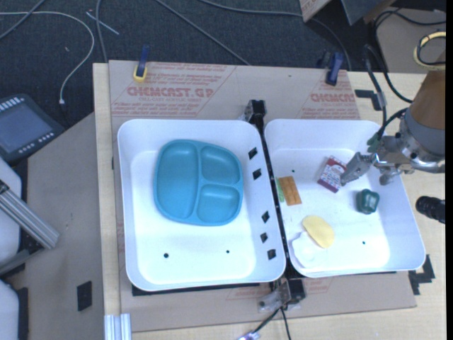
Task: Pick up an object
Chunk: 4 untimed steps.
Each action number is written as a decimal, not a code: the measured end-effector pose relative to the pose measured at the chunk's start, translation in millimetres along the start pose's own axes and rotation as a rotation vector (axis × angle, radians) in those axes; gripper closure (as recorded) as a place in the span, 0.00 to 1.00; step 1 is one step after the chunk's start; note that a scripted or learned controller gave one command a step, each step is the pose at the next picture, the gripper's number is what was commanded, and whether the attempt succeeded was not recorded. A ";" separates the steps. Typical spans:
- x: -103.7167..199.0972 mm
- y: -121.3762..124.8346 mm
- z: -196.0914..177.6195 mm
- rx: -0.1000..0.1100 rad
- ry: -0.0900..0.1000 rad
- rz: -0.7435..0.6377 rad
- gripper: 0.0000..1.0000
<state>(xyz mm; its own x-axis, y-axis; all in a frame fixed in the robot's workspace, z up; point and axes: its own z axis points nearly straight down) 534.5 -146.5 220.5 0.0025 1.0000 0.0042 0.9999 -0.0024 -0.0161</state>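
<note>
Nothing is held yet. Gripper (368,163) is seen by the right bin's (396,261) far edge, fingers spread, between red packet (330,174) and green thing (367,201).

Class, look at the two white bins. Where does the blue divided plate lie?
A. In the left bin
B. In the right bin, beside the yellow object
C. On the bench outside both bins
A: the blue divided plate lies alone inside the left bin; the yellow object is in the right bin.
</note>
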 end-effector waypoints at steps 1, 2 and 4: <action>0.4 2.3 -5.6 -0.011 -0.002 -0.003 0.00; -5.8 0.1 41.6 -0.006 -0.001 -0.002 0.00; -14.6 0.3 139.5 -0.009 -0.001 -0.002 0.00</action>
<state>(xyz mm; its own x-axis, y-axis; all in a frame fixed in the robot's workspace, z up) 532.5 -160.5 80.9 0.0000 1.0000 0.0034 1.0000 0.0001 -0.0068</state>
